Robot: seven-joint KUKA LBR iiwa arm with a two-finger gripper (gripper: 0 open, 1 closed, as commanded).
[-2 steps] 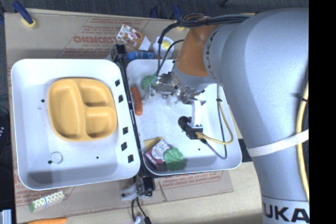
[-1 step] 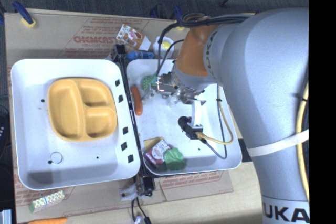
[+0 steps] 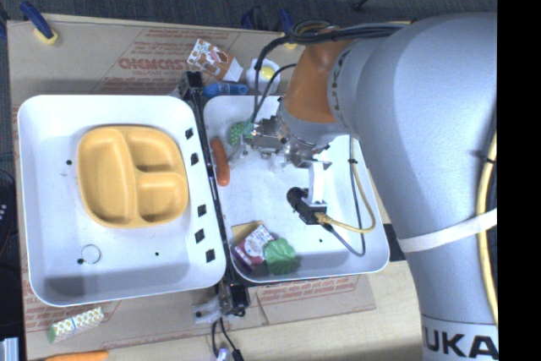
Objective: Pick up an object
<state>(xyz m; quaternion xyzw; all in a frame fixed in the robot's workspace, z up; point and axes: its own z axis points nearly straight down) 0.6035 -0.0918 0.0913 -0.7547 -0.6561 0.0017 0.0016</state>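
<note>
So the gripper (image 3: 269, 137) is down inside the right bin (image 3: 365, 259), up near its far-left corner, hanging right next to a small green thing (image 3: 237, 132). Honestly can't tell if the gripper is apart or together from here, the wrist hardware blocks it, and I don't see anything clearly caught in it. So I'd say the pickup isn't done yet; at best it's lining up on that green piece.

Just beside that, along the left wall of the same bin, there's an orange carrot-looking stick (image 3: 221, 161) lying loose. Down at the near edge sits a crumpled snack packet (image 3: 254, 243) touching a green lump (image 3: 281, 254), both untouched. The left bin (image 3: 51, 275) just has a yellow divided tray (image 3: 133, 174) in it, well away from the arm.

Everything's left to do: grab, lift, clear the bin.
</note>
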